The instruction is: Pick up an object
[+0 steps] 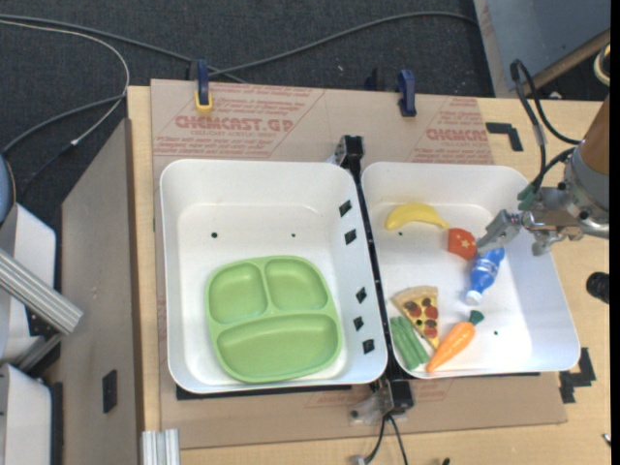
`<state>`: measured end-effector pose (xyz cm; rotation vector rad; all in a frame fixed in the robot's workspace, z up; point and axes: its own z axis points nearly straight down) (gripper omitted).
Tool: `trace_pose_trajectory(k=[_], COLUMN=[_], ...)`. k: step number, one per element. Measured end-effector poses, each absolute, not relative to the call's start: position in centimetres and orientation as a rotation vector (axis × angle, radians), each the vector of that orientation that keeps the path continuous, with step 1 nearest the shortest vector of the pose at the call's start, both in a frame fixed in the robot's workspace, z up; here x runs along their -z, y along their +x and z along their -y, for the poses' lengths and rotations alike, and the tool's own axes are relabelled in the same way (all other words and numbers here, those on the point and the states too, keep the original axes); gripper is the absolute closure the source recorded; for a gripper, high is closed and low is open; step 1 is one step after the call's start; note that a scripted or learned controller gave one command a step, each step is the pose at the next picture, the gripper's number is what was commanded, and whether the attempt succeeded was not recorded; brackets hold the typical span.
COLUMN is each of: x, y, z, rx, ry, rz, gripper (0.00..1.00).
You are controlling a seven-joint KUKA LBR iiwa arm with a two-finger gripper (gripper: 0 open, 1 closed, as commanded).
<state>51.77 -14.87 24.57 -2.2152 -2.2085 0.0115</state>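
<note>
Carrot, pizza, banana share right bin; tray fills left.

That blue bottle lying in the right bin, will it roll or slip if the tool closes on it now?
Likely yes. The blue bottle lies on its side on the smooth white right bin, so a nudge may roll it. Its rounded body looks like slick plastic, probably light, and could squirt from the tool.

Beyond my pincer, a flat brown cardboard sheet printed in red covers the bench — two blue clamps pin its far edge. Dark grey carpet lies past that, crossed by grey cables.
</note>
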Motion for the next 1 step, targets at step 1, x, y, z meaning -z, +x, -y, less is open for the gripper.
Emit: trace_pose_trajectory(k=[1], x=[-25.22], y=[52.02], z=[14.82], rx=[0.000], ry=[-2.219], rz=[2.221], gripper=[0.00])
